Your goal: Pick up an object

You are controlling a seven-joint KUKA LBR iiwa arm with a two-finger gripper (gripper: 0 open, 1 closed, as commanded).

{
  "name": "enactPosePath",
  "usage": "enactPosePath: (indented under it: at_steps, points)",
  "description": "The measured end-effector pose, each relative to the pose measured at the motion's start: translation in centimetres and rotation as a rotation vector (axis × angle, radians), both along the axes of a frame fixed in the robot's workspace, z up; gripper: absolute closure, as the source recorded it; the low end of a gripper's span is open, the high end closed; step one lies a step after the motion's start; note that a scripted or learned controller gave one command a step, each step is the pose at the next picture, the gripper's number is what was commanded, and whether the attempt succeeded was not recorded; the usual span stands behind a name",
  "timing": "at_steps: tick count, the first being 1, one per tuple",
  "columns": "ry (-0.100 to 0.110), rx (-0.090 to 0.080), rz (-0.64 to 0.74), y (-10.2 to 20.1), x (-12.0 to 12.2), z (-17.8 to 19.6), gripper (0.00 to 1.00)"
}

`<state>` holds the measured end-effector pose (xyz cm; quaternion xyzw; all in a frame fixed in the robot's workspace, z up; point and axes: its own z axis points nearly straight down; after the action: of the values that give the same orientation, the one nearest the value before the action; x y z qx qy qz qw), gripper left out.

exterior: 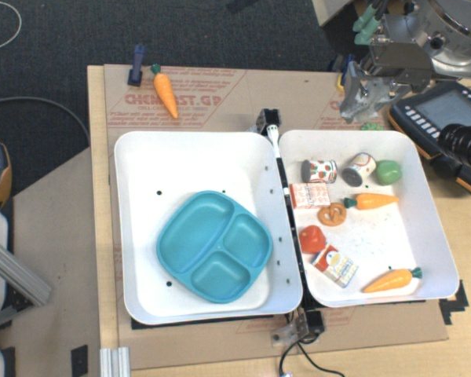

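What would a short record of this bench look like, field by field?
left bin: blue divided tray
right bin: toy foods, including two carrots, green ball, pretzel
outside bins: carrot on cardboard
gripper: above right bin's far edge, holding nothing visible

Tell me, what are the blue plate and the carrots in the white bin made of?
The blue plate looks like moulded plastic: one even turquoise colour, smooth matte surface, three rounded sections pressed in. The two carrots in the right bin also seem to be plastic toys: flat bright orange, tiny green tops, smooth skin. They could be rubber; the picture cannot settle that.
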<state>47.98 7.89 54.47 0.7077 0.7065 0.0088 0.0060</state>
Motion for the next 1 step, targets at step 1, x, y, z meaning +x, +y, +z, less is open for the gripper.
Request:
enactPosePath:
  at_steps: [1]
  points:
    - [0.036, -0.006, -0.001, -0.30, 4.60, -26.44, 1.00]
